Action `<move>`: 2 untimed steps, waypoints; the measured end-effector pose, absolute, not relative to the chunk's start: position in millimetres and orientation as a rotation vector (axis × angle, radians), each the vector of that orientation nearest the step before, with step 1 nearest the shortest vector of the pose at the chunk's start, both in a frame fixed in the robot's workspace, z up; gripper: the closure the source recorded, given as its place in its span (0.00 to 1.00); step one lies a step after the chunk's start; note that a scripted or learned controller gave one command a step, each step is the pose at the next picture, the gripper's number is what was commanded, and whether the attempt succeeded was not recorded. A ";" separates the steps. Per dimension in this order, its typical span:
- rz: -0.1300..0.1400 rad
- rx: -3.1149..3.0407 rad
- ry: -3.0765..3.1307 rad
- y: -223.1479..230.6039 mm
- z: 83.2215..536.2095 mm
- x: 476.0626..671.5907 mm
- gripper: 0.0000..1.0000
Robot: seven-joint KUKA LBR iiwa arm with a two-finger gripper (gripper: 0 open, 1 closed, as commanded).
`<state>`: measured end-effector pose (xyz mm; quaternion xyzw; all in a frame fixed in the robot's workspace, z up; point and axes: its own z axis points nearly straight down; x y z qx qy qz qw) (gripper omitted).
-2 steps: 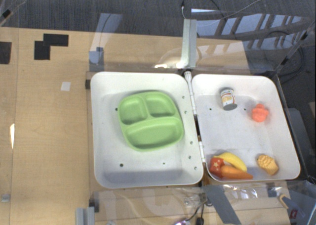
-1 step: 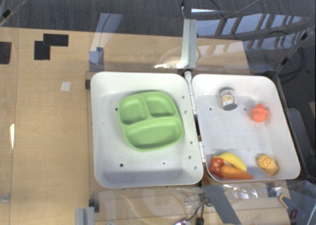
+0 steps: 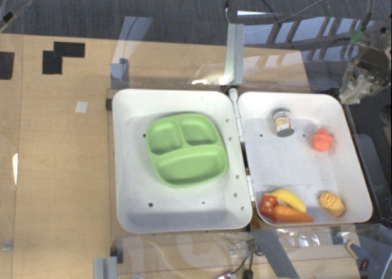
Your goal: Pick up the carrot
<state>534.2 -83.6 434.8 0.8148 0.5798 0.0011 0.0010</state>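
The carrot lies at the lower edge of the right bin, wedged against a banana and a red piece, crowding any grasp. The gripper waits upper right; its state I cannot tell.

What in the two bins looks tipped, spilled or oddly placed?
Nothing looks spilled or broken. The jar lies on its side in the right bin. The carrot, banana and a red item are bunched together against that bin's near wall. The green plate sits slightly rotated in the left bin.
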 end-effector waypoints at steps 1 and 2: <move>0.003 2.510 1.887 -51.7 352.3 524.6 1.00; 0.006 2.505 1.887 -156.5 436.3 551.2 1.00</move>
